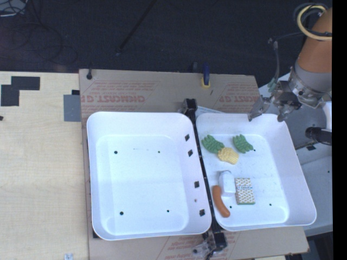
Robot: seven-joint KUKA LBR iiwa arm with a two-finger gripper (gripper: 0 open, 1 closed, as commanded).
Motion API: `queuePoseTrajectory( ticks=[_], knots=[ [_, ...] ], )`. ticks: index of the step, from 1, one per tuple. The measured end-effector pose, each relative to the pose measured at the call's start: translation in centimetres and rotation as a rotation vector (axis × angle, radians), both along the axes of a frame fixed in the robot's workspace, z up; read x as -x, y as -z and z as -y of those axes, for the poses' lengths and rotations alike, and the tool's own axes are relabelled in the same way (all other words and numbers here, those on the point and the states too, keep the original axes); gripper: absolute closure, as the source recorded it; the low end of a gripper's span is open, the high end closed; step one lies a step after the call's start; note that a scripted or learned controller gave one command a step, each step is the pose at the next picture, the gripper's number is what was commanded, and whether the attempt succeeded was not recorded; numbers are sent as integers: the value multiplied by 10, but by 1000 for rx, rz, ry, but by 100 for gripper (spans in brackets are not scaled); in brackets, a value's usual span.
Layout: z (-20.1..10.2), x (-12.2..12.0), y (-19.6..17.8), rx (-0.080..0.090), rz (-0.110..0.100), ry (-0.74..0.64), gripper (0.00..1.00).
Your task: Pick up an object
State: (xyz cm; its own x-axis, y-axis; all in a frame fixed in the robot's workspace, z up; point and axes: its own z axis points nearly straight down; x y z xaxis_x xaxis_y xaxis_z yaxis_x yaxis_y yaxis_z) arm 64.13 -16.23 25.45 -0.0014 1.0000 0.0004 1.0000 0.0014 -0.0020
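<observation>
My claw [269, 111] hung spread and empty above the right bin's [303, 199] far rim, approach just beginning. Toys lay below: two green pieces, a yellow one [228, 155]. Next I'd descend onto one.

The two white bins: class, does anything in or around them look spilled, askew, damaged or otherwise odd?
Nothing stands out. The right bin holds two green pieces, a yellow piece, a white block, a patterned sponge and an orange sausage, all lying flat. The gripper hangs above its far rim.
</observation>
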Motion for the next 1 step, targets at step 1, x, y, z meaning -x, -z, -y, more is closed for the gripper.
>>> queuePoseTrajectory(
  ticks=[1],
  knots=[
    [-10,12,-225,5,19,-1,0]
  ],
)
